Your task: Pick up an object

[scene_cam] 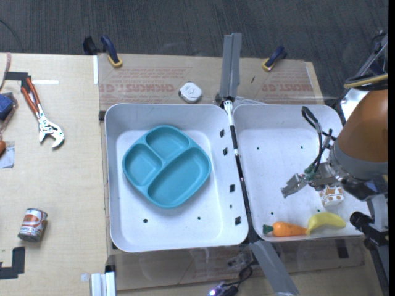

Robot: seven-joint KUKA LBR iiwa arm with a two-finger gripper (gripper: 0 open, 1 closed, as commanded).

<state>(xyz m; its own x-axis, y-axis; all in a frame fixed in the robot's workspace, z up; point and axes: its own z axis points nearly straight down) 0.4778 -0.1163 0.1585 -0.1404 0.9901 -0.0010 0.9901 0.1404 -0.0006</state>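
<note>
Grey arm's fingers [300, 184] hung low in the right bin [271, 134], their state impossible to tell, toy carrot [289, 229] and banana [326, 221] just below them, small white-and-orange block [334, 195] beside.

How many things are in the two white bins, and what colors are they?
Blue: 1, the divided plate in the left bin.
Orange: 1, the carrot in the right bin.
Yellow: 1, the banana beside the carrot.
White with orange: 1, a small block.
Total: 4
</note>
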